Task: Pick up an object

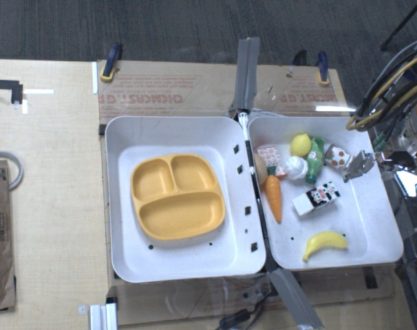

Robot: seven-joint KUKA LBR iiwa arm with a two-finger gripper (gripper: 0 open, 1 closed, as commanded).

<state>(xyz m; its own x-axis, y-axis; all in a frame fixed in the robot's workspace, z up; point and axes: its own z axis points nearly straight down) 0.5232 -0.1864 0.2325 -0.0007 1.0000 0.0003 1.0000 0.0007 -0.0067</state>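
Your gripper (360,165) hovers at the right bin's (373,249) far edge, whether spread or pinched I cannot tell, so drop straight onto the nearby strawberry-print toy (338,157), avoiding the bottle (313,158).

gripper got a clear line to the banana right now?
Probably yes. The banana lies alone near the front of the right bin, apart from the carrot and the toy cluster, and the gripper sits at that bin's right side with nothing between.

Yellow tray (177,196) in left bin (119,205); banana (325,244) in right bin (373,236).
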